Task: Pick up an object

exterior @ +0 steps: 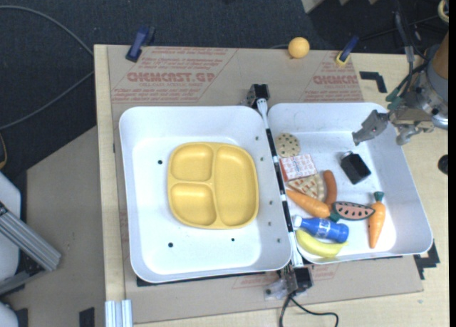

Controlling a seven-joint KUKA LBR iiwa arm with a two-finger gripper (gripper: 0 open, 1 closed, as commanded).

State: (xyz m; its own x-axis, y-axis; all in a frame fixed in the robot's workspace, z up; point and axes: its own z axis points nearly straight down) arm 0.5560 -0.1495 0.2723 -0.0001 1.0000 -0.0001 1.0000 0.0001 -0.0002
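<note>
While the end effector (pixel 388 127) hovers at two o'clock over the right bin (pixel 417 197), its two grey fingers stand apart around nothing. That shallow white bin holds a matte black block (pixel 354 167) near its centre and, toward seven o'clock, a round speckled cookie (pixel 288 144), a red-print packet (pixel 297 167), two tapered carrots (pixel 376 223), a watermelon slice (pixel 353 211) and a curved banana (pixel 318 246). In the left bin (pixel 142 204) lies a glossy yellow three-compartment plate (pixel 213 184).

Bench (pixel 114 90) bears two white bins (pixel 142 233) — and an orange ball (pixel 298 48).
</note>
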